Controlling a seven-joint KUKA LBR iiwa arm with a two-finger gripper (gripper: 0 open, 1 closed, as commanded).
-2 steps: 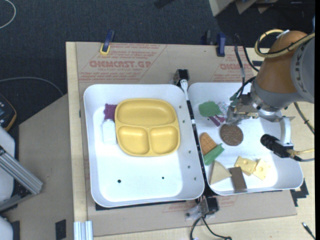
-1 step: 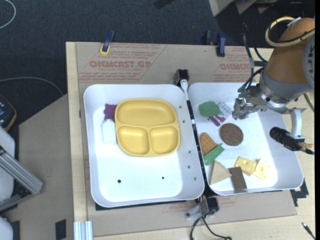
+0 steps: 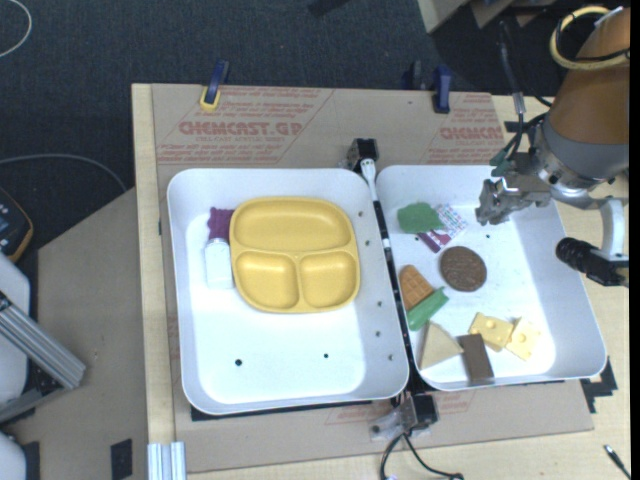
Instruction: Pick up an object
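A yellow tray [image 3: 294, 252] lies in a white bin [image 3: 190, 298]; a brown disc [image 3: 463, 268] and green piece [image 3: 416, 216] lie nearby.

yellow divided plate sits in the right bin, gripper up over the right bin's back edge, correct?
Not quite. The camera view shows the yellow divided plate in the left bin, not the right one. The rest stands: the gripper is over the back part of the right bin.

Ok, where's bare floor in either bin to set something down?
Left bin: the near strip below the yellow tray is bare apart from small dark specks. Right bin: bare along the far-right side, between the brown disc and the rim. Crowded: its near-left corner around the cheese pieces.
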